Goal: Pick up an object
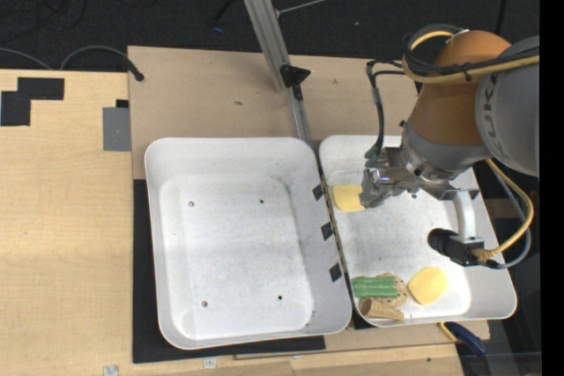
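Gripper (377, 188) sits low in the right bin (493, 299), positioned beside the yellow block (346, 198) for pickup; finger state undeterminable

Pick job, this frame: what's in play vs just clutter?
In play: gripper; yellow block beside it; right bin; other candidates: round yellow piece, green item, tan item.
Lying about: left bin; metal rail; black clips.

White bins (229, 180), yellow block (347, 198), green toy (374, 286).
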You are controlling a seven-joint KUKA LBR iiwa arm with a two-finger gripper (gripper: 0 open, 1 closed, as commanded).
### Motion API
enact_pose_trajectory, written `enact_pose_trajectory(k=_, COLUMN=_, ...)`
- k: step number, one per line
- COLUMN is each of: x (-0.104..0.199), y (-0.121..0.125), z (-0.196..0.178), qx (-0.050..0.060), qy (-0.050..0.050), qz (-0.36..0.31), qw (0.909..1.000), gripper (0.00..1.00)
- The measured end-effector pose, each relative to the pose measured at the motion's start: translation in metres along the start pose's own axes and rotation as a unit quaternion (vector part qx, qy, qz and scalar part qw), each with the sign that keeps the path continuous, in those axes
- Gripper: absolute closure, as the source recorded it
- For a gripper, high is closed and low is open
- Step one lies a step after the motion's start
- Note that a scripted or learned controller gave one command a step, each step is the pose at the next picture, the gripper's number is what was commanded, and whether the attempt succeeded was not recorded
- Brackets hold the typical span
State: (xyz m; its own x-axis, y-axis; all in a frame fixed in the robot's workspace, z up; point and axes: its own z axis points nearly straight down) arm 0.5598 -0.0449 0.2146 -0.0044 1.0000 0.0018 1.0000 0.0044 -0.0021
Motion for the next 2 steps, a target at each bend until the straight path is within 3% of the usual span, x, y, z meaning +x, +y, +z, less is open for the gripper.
enact_pose_trajectory(k=2, x=0.088, y=0.062, z=0.003, qx=-0.001, qy=0.0, qz=0.001, qw=1.0, gripper=1.0)
